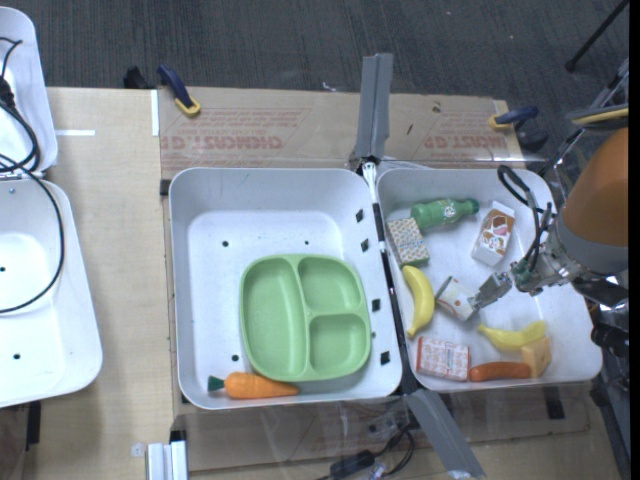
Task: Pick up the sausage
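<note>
The sausage (499, 372) lies at the right bin's (570, 373) near edge, a banana (514, 335) just behind it. The gripper (489, 292) hangs behind that banana beside a small carton (456, 299), seemingly gripping nothing; whether its fingers are parted I cannot tell.

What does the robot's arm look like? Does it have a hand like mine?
No hand like yours. At the end sits a small metal pincer, grey and silvery, with thin fingers instead of five. Behind it the wrist is a clump of dark and shiny parts with black cables looping around it. Further up, the arm turns fat and rounded, with a bright orange band and grey under it.
</note>
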Controlling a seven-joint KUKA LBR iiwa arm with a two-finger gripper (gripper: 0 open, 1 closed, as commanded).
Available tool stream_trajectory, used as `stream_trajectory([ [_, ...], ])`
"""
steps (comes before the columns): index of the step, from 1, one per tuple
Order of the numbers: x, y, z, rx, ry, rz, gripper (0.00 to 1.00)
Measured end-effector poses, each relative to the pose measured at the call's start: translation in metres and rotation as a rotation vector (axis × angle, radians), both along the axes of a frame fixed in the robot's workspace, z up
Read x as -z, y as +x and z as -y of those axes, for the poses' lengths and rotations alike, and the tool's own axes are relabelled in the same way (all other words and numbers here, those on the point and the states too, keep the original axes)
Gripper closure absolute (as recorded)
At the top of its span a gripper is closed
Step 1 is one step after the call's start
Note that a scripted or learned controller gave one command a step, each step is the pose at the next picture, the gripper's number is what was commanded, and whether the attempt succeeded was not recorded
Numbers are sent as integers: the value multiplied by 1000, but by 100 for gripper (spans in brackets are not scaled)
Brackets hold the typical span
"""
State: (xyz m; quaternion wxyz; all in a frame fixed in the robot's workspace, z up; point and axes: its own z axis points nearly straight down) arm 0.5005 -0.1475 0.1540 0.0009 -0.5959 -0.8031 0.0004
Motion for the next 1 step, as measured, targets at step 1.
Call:
stream_trajectory([
  [1, 37, 17, -39, -19, 0, -1, 0],
])
